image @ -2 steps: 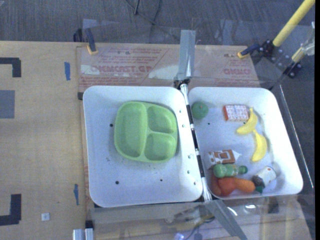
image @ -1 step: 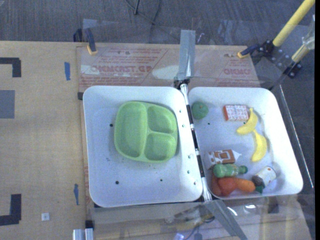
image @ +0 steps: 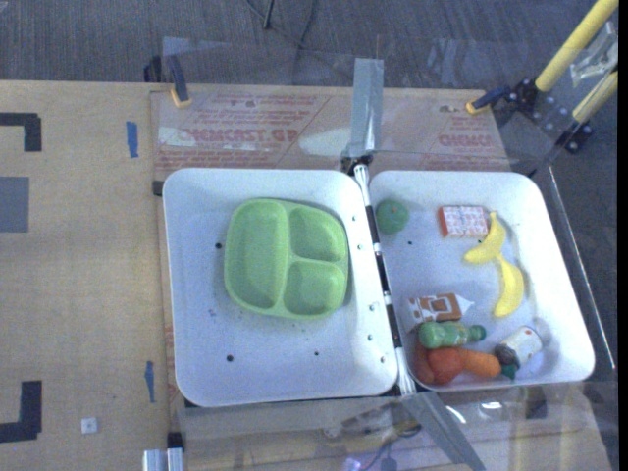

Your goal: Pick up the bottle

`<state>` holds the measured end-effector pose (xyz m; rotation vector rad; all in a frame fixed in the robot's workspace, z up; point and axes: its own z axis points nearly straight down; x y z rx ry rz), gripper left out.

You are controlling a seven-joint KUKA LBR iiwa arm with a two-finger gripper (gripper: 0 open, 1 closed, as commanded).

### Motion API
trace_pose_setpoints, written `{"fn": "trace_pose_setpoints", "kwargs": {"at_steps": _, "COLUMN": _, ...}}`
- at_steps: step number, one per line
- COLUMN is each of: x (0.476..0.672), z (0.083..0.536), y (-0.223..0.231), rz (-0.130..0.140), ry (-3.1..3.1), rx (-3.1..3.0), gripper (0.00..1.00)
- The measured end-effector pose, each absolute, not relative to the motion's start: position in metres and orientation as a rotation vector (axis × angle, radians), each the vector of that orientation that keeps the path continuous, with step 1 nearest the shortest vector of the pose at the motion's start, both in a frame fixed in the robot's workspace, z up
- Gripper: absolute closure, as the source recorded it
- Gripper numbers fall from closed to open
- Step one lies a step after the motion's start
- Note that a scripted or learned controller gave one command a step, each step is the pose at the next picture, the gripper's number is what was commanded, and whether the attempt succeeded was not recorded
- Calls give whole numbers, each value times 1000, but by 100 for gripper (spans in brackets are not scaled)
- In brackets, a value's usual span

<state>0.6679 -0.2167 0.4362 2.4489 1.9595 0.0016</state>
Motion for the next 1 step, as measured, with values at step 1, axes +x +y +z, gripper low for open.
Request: {"fn": "trace_pose_setpoints", "kwargs": {"at_steps": 1, "x": 650, "z": 296, "y": -165, "rz": 0, "ry": 2041, "rx": 2387, "gripper": 0}}
